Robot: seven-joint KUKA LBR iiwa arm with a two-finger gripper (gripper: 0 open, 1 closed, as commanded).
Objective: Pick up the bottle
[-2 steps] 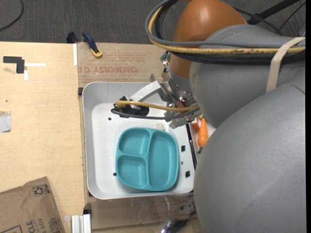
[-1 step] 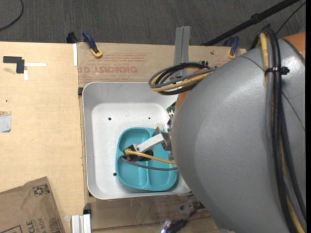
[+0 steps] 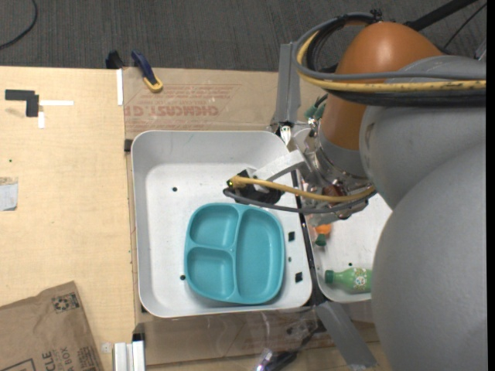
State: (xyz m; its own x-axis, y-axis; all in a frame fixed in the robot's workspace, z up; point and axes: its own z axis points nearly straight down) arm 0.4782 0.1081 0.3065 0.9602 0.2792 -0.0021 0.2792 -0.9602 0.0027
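The bottle point(image 3: 349, 279), green and probably light, slippery plastic, lies on its side at the frame's lower right. Grasp across its body. Jaw state: cannot tell.

Bottle point(image 3: 349, 278): green, lying on its side in the right bin, near edge of it. Cap end points left, toward the wall between the two bins; a pale label wraps the body. Its right end is hidden under the arm. A small orange item sits just far of it, apart from it.
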